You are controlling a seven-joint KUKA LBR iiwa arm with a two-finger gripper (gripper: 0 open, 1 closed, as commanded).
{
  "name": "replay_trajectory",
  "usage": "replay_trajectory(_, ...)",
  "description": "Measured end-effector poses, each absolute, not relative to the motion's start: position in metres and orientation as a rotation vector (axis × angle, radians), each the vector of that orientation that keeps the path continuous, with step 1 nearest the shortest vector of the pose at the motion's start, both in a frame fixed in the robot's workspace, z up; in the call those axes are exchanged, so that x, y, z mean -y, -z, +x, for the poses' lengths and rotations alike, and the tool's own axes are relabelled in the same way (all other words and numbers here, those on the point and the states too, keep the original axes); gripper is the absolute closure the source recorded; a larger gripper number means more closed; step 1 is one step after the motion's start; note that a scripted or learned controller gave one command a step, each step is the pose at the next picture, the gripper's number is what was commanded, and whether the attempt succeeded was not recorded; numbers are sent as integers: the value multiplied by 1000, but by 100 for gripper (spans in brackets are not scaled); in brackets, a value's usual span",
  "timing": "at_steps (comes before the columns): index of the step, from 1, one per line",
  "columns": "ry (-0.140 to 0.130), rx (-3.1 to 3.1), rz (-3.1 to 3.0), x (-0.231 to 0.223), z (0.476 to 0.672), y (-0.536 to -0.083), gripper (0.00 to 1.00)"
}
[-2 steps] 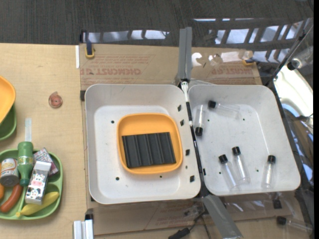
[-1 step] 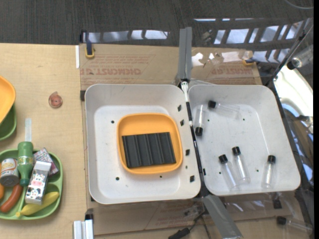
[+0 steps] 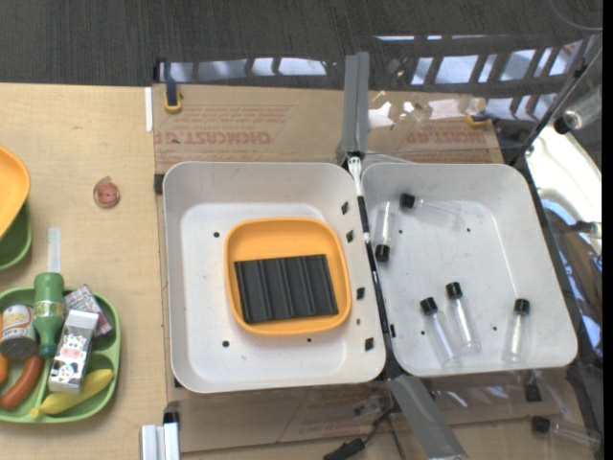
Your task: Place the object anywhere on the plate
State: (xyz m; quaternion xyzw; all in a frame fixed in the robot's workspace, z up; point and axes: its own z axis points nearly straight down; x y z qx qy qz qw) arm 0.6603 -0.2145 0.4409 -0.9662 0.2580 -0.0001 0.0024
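Note:
An orange plate (image 3: 285,231) with rounded corners lies in the middle of the left white bin (image 3: 196,257). A dark grey ribbed rectangular block (image 3: 287,288) rests flat on the plate and covers most of its middle. Several clear vials with black caps lie loose in the right white bin (image 3: 536,257): one along its left wall (image 3: 382,230), one near the back (image 3: 433,210), and three towards the front (image 3: 460,316).
Cardboard (image 3: 259,137) lies under both bins. On the wooden table to the left stand a green tray of toy food (image 3: 96,372), a green bottle (image 3: 48,310), an orange bowl (image 3: 10,195) and a small pink disc (image 3: 107,194). Metal framing (image 3: 355,103) runs behind the bins.

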Motion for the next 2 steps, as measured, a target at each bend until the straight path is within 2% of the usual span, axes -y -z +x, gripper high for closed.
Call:
replay_trajectory(1, 1, -354, -3116, 220, 660, -440, 100)
replay_trajectory(2, 2, -308, -3120, 219, 660, -441, 100)
